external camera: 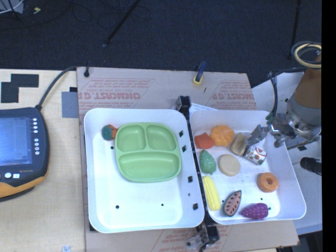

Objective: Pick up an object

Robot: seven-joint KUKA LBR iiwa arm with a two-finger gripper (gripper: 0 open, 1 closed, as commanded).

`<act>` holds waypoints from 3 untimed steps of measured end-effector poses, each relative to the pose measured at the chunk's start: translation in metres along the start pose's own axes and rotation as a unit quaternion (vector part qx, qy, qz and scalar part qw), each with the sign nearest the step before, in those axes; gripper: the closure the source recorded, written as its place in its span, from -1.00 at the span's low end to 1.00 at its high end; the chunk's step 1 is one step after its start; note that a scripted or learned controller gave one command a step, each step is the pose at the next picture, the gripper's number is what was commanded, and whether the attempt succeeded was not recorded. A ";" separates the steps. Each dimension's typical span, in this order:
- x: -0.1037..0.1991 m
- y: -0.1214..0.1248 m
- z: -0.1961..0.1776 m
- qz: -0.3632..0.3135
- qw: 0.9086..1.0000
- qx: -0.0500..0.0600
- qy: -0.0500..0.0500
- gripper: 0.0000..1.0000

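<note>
Jaws [259, 135] just above small can [256, 154]

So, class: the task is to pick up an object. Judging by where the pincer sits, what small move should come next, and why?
Probably a short descent. The pincer hovers in the right bin, just above the small red-and-white carton, which is the closest object.

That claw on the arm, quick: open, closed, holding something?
Gripper: low in the right bin, at the small red-and-white carton; open or closed cannot be told.
</note>
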State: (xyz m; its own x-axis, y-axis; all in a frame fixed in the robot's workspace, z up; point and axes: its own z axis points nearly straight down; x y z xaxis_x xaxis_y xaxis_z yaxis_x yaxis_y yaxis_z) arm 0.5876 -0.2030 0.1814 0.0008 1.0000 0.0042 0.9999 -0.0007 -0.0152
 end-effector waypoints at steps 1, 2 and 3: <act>-0.001 0.003 -0.007 -0.001 1.000 -0.006 -0.001 -1.00; -0.004 -0.002 0.039 -0.001 1.000 -0.004 -0.001 -1.00; -0.002 -0.002 0.093 -0.001 1.000 -0.005 -0.001 -1.00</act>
State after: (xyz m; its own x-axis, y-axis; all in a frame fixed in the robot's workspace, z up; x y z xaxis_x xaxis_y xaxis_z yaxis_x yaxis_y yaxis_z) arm 0.5843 -0.2044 0.0888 -0.0015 1.0000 0.0019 1.0000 0.0015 -0.0059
